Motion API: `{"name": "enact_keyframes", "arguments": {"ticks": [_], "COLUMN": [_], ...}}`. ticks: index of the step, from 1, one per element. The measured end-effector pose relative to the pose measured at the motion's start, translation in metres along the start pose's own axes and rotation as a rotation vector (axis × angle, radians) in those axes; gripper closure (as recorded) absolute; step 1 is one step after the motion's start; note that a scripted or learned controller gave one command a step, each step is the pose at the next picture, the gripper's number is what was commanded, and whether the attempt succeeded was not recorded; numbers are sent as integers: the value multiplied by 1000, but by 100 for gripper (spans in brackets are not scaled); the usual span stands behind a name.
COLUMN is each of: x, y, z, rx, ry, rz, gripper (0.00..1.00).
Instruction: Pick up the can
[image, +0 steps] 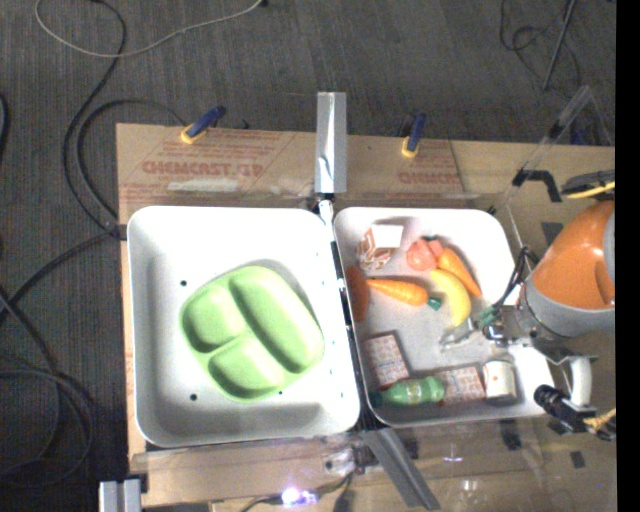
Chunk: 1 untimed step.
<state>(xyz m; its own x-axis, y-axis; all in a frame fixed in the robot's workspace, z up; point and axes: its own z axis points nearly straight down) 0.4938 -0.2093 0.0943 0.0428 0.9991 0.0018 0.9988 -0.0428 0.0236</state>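
Clutter crowds the right bin (345, 232): we see a carrot (400, 291), a banana (455, 296), a green bottle (412, 391) and small boxes packed close. Our can (499, 379) sits upright near the bin's right wall, just beside a patterned box (461, 381), likely awkward to reach. The jaws (478, 330) hover over the banana's lower end, above the can; how wide they stand, we cannot tell, and nothing shows between them.

A small white can (499, 379) stands upright in the right bin's (425, 415) near right corner, beside a flat red-patterned packet (461, 382).
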Motion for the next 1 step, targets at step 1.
{"name": "enact_keyframes", "arguments": {"ticks": [1], "x": [-2], "y": [-2], "z": [-3], "rx": [15], "ry": [9], "rz": [175], "gripper": [0]}}
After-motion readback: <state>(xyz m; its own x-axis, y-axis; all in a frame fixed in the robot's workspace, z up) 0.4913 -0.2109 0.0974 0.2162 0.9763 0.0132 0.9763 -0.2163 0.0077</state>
